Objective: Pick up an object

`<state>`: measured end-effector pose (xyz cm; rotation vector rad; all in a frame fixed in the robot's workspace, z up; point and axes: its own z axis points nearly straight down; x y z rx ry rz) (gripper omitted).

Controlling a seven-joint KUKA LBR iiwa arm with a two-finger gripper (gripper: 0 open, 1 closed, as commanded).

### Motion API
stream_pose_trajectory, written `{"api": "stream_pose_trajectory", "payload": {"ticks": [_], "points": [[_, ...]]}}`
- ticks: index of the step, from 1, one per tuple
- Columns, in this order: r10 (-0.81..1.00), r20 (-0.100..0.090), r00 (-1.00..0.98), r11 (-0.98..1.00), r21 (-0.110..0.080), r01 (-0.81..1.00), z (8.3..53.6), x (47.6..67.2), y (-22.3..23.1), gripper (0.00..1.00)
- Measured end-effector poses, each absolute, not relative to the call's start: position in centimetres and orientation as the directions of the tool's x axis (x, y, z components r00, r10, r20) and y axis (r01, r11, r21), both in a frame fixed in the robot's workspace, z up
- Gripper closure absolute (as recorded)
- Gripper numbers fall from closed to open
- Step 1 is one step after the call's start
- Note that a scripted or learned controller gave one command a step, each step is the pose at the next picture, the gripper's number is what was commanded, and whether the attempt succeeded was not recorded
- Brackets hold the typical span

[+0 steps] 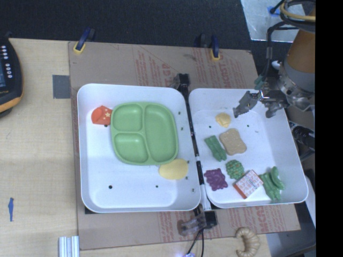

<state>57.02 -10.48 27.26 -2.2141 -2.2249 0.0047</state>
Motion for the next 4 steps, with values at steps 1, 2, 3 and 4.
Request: {"api": "stream_pose_trajectory", "payload": {"ticks": [1,2,3,4], "points": [[1.000,0.001,-0.007,0.007,-0.014,1.000,15.7,58.2,-9.3,0.00],[1.000,-0.002,-0.005,0.005,-0.002,1.000,8.9,56.0,-9.3,0.00],[1.000,-0.003,-0.007,0.007,0.002,1.000,10.6,56.3,-9.4,1.00],[1.000,-0.003,-0.006,0.006,0.002,1.000,10.5,56.3,-9.4,0.00]]}}
